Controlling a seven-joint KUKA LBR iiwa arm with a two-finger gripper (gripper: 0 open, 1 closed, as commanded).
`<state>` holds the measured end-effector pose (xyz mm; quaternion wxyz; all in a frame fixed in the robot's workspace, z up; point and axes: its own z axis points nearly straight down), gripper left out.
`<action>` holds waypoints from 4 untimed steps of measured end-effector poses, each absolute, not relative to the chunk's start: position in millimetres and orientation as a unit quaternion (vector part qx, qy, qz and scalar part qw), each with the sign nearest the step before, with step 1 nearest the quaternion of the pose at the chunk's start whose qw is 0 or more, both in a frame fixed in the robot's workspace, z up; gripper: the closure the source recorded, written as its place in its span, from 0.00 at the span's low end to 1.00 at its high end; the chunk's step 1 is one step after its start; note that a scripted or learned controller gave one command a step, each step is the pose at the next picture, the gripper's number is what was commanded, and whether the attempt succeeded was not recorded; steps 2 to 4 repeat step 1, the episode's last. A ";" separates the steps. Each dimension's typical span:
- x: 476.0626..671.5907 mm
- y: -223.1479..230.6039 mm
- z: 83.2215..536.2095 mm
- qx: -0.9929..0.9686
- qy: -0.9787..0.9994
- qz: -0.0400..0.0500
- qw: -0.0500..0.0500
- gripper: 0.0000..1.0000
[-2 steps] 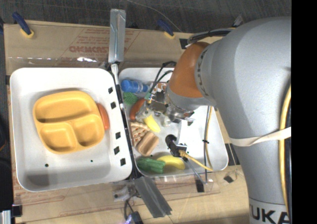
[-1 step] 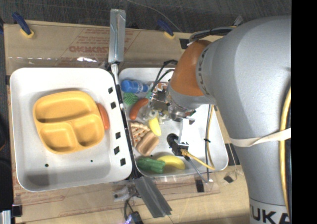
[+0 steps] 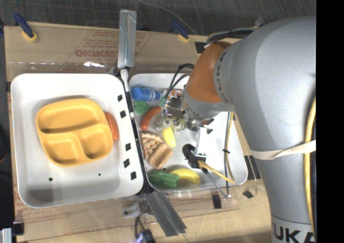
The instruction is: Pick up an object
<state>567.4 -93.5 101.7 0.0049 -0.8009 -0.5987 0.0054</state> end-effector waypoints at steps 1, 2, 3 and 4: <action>622.4 -39.8 191.4 -0.830 -0.558 0.000 0.000 1.00; 622.4 -39.8 191.4 -0.830 -0.558 0.000 0.000 1.00; 622.4 -39.8 191.4 -0.830 -0.558 0.000 0.000 1.00; 622.4 -39.8 191.4 -0.830 -0.558 0.000 0.000 1.00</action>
